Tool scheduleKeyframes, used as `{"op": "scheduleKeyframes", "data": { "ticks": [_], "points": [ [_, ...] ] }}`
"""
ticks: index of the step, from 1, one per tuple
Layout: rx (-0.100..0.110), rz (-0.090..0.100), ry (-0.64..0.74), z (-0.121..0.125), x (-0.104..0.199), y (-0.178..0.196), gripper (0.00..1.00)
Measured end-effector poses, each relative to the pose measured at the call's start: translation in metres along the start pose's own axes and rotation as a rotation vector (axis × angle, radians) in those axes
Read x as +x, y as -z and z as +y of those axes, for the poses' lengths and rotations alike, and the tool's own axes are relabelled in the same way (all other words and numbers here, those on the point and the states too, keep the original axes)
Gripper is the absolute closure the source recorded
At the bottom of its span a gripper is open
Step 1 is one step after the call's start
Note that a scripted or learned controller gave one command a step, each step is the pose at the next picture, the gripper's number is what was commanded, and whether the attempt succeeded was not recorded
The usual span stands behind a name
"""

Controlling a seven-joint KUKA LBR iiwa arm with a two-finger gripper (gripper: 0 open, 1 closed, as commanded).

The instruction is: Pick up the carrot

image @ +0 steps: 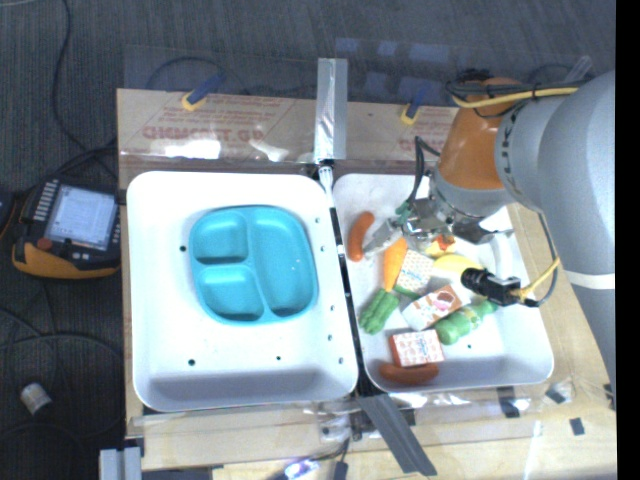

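Tapered orange carrot (395, 260) lies in right bin (530, 353); metal gripper (425, 226) just above; finger spread possibly hidden, cannot tell

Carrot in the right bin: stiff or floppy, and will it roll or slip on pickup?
The carrot looks like moulded toy plastic, so probably stiff and light. Its tapered, smooth shape may slip from the claw. Packed against the small carton, it likely won't roll far.
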State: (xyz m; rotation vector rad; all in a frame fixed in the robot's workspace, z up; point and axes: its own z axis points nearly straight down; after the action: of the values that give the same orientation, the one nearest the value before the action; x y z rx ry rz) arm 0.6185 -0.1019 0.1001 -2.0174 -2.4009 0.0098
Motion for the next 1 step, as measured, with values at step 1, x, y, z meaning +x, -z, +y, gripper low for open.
{"op": "scheduleKeyframes", "data": {
  "ticks": [1],
  "points": [
    [0.005, 0.004, -0.001, -0.0004, 0.0011, 0.0048, 1.0]
  ]
}}
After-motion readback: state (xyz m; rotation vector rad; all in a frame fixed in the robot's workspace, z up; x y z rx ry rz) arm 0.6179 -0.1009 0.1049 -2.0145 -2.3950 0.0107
